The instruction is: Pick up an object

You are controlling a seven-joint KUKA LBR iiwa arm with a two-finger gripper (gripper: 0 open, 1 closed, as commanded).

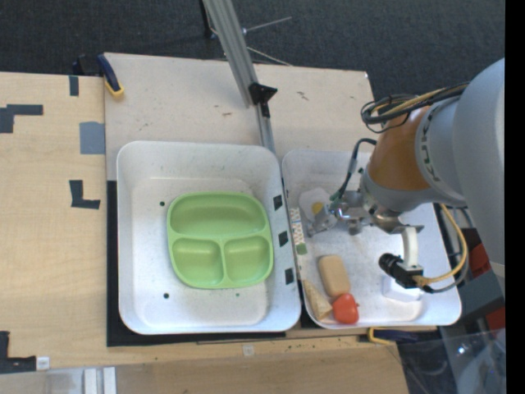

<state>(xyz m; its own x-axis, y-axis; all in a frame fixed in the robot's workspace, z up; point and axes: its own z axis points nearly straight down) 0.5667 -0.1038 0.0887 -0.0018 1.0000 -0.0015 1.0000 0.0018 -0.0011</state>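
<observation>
We've got a light wooden bench point(49, 220) with two shallow white bins sitting side by side on it, the left bin point(135, 245) and the right bin point(443, 306) touching, plus some grey tape patches point(92, 138) stuck near its left side.

Left white bin point(139, 220): green three-compartment plastic plate point(220, 239). Right white bin point(443, 302): tan bread-like block point(333, 274), red tomato-like ball point(345, 309), gripper point(321, 214) low near its left wall.
</observation>
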